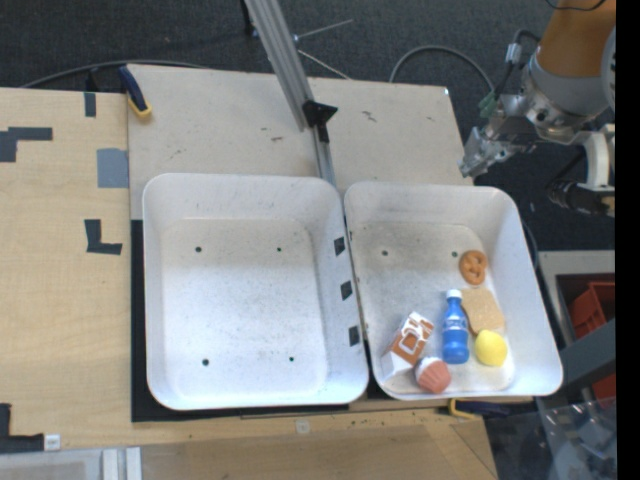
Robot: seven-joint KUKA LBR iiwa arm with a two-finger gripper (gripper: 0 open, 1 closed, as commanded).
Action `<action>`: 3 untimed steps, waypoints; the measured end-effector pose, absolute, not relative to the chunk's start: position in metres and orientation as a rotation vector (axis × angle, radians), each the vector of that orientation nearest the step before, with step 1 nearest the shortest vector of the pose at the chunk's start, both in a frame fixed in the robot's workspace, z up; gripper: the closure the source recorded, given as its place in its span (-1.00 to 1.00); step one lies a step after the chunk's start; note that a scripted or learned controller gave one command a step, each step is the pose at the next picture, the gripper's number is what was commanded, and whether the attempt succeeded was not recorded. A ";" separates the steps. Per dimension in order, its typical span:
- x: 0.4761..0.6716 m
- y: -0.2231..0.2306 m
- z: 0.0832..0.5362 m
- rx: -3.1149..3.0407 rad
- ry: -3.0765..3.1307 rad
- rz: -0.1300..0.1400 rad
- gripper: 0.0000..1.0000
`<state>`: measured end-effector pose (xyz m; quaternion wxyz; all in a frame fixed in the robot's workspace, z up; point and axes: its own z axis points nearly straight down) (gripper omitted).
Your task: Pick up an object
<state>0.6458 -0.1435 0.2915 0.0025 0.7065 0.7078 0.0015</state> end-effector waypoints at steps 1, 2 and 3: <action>0.639 -0.099 0.274 2.218 2.228 -0.002 1.00; 0.647 -0.044 0.267 2.216 2.230 -0.001 1.00; 0.634 0.001 0.256 2.218 2.230 -0.003 1.00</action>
